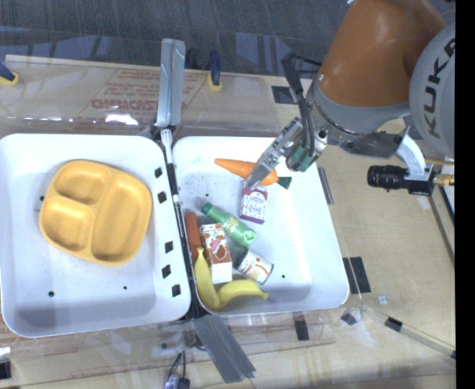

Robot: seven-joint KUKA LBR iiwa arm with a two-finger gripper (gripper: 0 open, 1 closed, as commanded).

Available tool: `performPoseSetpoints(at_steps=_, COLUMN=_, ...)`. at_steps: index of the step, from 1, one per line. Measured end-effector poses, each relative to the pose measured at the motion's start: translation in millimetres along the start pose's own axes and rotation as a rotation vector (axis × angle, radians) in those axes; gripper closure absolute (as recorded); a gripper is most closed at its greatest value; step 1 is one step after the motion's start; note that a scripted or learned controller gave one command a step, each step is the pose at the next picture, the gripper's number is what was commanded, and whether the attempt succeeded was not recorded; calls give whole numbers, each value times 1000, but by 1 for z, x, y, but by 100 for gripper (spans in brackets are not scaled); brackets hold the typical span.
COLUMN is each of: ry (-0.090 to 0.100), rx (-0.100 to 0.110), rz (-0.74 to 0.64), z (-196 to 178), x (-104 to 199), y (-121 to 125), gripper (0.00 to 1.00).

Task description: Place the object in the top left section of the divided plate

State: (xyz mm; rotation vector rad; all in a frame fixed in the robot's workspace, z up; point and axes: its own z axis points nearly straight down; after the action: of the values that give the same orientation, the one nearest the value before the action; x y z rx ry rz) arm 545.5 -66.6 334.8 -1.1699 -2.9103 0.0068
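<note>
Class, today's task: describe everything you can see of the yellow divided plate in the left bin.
The yellow divided plate looks like smooth moulded plastic, a rounded square with raised ridges splitting it into three sections: two smaller ones on its left side, one above the other, and one long one on its right. It lies flat, right way up and slightly turned, on the floor of the left bin, nearer the upper left. All three sections hold nothing, and nothing but the bin floor touches it.

You're looking at glossy white plastic bins (27, 314) – the divided plate (96, 211) is smooth matt yellow plastic; the arm's orange band (383, 43) shines.
</note>
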Motion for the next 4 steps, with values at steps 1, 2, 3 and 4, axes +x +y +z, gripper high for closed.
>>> performPoseSetpoints(at_steps=1, ry=2, rx=3, rz=-4, z=-9, x=0, y=0, gripper=100)
performPoseSetpoints(at_steps=2, ry=4, rx=6, rz=-8, z=-18, x=0, y=1, gripper=100)
performPoseSetpoints(at_steps=3, ry=6, rx=10, rz=-12, z=-26, x=-1, y=1, gripper=100)
performPoseSetpoints(at_steps=4, ry=8, rx=13, rz=-16, z=-35, x=-1, y=2, gripper=100)
